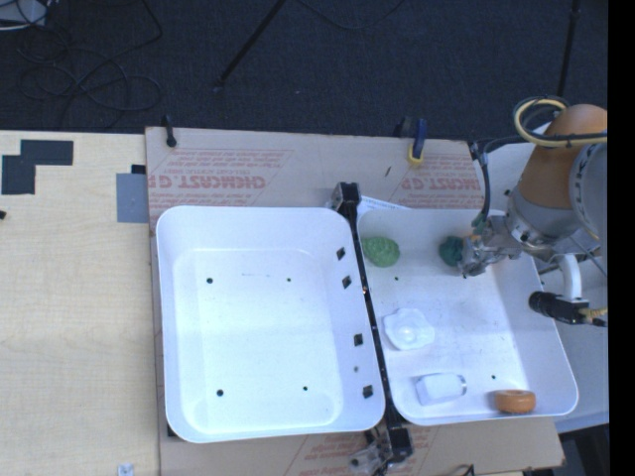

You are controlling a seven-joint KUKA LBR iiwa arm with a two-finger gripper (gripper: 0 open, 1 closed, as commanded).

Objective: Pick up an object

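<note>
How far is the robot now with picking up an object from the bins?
Nothing looks picked up yet. The gripper is low in the right bin, right beside the dark green object, so a grasp attempt there seems in hand. The light green object, two white items and the orange piece lie in that bin. Grasping and lifting remain.

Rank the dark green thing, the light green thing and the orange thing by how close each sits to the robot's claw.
From the gripper:
1. Dark green object, right beside it, on its left.
2. Light green object, further left, by the divider.
3. Orange object, at the bin's near right corner.
</note>
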